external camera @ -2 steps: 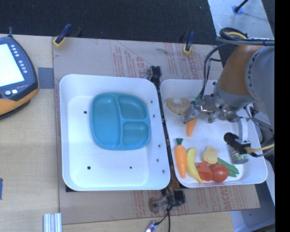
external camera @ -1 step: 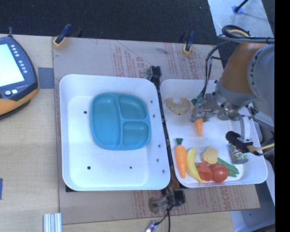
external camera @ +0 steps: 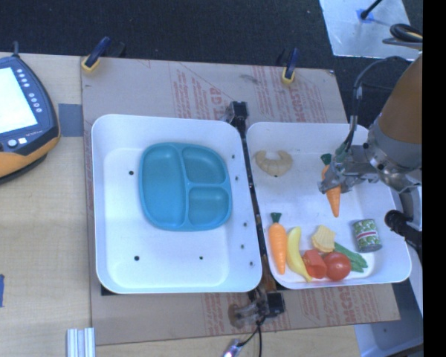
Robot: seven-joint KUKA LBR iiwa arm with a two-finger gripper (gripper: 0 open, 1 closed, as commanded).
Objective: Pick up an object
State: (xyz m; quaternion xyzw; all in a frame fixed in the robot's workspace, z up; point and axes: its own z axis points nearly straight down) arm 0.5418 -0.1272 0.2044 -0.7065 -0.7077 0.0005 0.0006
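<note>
My gripper (external camera: pixel 339 175) is over the right part of the right bin (external camera: pixel 297 136), reaching in from the right. A small orange carrot (external camera: pixel 334 201) with a green top sits between its fingers, its tip pointing toward the front, and its upper half is hidden by the fingers. The gripper is shut on this carrot. A larger carrot (external camera: pixel 278 245), a yellow banana (external camera: pixel 297 254), two red tomatoes (external camera: pixel 327 265), a pale yellow piece (external camera: pixel 323 237), a green pod (external camera: pixel 351 253) and a small green can (external camera: pixel 366 235) lie along the bin's front. A beige pastry (external camera: pixel 273 162) lies near the bin's back left.
The left bin (external camera: pixel 111 199) holds a blue divided plate (external camera: pixel 186 186). A teach pendant (external camera: pixel 15 117) rests on the bench at far left. Clamps (external camera: pixel 97 53) (external camera: pixel 288 65) hold the cardboard base at the back.
</note>
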